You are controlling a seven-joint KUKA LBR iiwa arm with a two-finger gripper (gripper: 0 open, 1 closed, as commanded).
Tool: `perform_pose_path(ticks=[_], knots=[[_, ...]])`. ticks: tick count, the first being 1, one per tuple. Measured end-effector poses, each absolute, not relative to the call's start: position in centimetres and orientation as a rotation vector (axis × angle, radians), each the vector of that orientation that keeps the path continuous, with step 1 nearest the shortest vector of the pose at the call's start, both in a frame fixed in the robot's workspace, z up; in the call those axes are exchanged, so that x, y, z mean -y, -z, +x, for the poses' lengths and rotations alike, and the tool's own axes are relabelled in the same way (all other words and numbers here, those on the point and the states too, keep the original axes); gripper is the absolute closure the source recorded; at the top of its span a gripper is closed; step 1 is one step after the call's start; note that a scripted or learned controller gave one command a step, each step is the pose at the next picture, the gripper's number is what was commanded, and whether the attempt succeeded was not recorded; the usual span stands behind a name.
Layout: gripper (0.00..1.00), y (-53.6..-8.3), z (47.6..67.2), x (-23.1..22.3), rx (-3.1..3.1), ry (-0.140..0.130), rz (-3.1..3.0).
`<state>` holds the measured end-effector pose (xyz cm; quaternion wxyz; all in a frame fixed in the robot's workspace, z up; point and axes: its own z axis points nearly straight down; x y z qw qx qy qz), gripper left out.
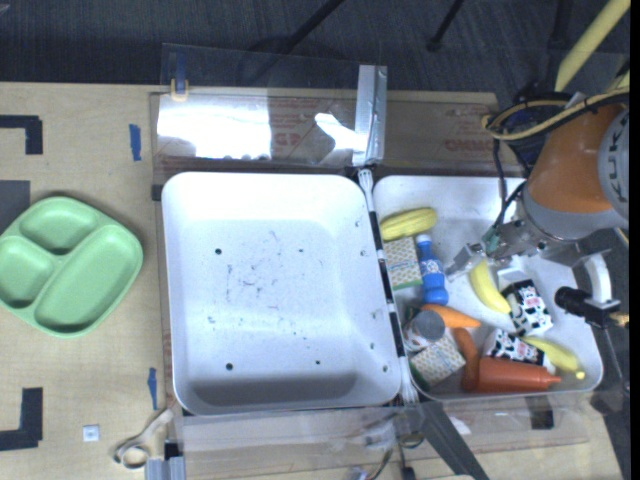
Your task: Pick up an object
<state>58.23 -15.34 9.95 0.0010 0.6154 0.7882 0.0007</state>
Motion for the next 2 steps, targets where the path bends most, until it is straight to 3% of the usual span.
perform_pose_path(ticks=[1,2], knots=[[1.0,-11.1,58.4,15.4,-2.47,-0.009,1.931],[1.0,-21.2,60.0,8.8,-2.398,-0.002,2.028]])
